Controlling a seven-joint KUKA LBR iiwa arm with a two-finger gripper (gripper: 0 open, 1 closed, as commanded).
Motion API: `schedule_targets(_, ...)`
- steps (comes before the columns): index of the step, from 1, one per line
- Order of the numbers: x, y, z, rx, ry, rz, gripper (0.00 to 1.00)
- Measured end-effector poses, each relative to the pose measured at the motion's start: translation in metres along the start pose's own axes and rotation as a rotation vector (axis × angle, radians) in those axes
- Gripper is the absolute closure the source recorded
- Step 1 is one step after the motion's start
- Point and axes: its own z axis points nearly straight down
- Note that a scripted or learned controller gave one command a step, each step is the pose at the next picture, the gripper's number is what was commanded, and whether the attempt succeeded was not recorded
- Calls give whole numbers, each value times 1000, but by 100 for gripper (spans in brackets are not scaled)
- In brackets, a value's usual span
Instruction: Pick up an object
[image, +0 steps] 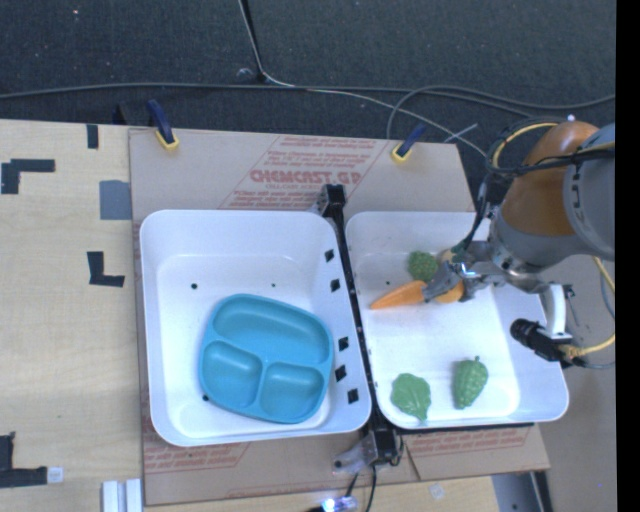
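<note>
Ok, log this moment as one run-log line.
end effector: low in right bin, at carrot | grasp: unconfirmed | loose: three green items | left bin: blue tray

A pale wooden table (60, 340) seen from above, with black tape marks (100, 270) at its 9 o'clock side. A brown cardboard sheet (300, 170) with red lettering lies flat on it, held at its 12 o'clock edge by two clamps (160, 125), blue with yellow tips. Two shallow white bins rest on the cardboard, touching side by side: the left bin (165, 250) toward 9 o'clock, the right bin (540, 400) toward 3 o'clock.
</note>
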Motion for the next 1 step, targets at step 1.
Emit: schedule_targets(1,2,4,-43,-1,0,0,100)
